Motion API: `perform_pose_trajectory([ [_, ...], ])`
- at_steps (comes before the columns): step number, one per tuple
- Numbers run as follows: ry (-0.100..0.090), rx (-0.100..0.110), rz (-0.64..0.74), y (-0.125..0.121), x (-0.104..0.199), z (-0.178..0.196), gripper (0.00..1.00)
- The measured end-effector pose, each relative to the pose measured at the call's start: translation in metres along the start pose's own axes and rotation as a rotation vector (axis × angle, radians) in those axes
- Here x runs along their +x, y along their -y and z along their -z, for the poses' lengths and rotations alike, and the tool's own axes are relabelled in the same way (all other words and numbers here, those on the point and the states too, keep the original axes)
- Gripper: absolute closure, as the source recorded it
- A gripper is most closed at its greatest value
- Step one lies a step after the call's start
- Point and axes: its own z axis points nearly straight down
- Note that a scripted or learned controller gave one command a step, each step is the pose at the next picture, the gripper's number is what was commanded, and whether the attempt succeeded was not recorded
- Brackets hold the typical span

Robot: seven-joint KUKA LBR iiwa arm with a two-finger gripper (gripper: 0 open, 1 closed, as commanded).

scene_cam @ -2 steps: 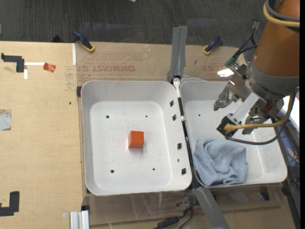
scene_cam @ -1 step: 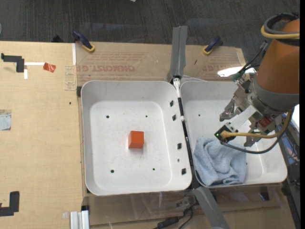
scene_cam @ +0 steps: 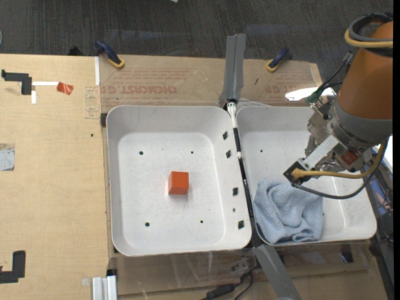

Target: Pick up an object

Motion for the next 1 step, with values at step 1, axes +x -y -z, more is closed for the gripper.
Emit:
perform_pose_trajectory([
  [1, -0.008, -0.003, -0.137, -0.0299, 0.0724, 0.1309, 1.0],
])
